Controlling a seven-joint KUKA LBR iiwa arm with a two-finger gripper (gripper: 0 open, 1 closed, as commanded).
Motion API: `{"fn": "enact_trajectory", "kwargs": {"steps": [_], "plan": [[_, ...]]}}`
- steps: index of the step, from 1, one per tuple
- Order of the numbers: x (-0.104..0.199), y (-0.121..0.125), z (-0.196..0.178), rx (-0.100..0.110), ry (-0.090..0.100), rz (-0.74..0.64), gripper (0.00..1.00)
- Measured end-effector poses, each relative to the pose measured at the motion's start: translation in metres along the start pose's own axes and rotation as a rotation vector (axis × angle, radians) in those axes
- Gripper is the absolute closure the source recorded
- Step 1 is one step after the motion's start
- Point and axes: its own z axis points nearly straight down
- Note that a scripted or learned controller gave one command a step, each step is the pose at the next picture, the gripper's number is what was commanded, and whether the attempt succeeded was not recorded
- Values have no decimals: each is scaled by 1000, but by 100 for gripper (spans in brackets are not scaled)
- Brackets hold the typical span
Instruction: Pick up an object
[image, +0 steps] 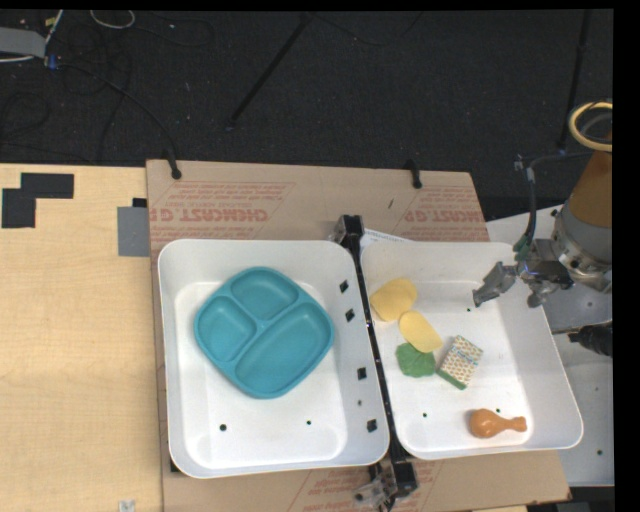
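Objects: untouched in right bin (560, 400) | pincer (520, 283): seemingly spread, holding nothing

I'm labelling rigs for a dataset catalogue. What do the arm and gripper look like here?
The arm is grey with an orange band above the wrist and a pale ring at its top. The gripper is dark grey metal with two slim fingers. Thin dark cables run beside the wrist.

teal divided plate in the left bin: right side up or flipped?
Right side up. The teal divided plate shows its three recessed compartments facing the camera, lying flat on the left bin floor.
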Motion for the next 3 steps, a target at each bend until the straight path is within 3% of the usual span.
{"fn": "enact_trajectory", "kwargs": {"steps": [1, 3], "plan": [[0, 3, -7, -13, -3, -2, 0], [-6, -4, 119, -5, 0, -2, 0]]}}
